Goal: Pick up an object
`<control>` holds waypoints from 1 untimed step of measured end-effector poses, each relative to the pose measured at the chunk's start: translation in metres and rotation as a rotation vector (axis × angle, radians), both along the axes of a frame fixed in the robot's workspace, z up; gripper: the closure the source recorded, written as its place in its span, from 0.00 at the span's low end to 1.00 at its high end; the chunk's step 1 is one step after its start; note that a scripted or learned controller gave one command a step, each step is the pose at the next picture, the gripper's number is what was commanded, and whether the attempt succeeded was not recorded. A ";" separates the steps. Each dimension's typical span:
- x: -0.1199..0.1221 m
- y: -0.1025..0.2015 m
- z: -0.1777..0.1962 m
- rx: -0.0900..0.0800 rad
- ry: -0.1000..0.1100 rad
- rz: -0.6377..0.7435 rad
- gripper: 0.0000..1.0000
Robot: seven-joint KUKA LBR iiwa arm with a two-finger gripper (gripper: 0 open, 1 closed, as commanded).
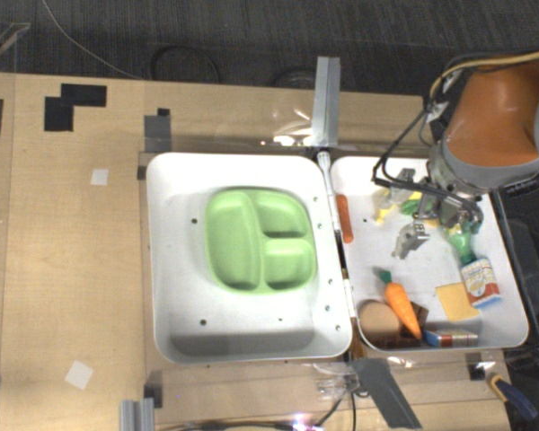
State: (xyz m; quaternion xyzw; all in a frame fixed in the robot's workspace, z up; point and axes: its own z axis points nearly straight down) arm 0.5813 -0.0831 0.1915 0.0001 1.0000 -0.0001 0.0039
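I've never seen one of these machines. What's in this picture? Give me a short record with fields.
arm: grey with an orange band, reaching in from the right over the right bin
gripper: hanging above the right bin's floor, nothing seen between its fingers
left bin: holds a green divided tray
right bin contents: toy carrot, yellow block, small bottle, orange-red marker by the left wall
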 end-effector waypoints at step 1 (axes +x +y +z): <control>0.007 -0.014 -0.094 -0.001 -0.004 0.141 0.00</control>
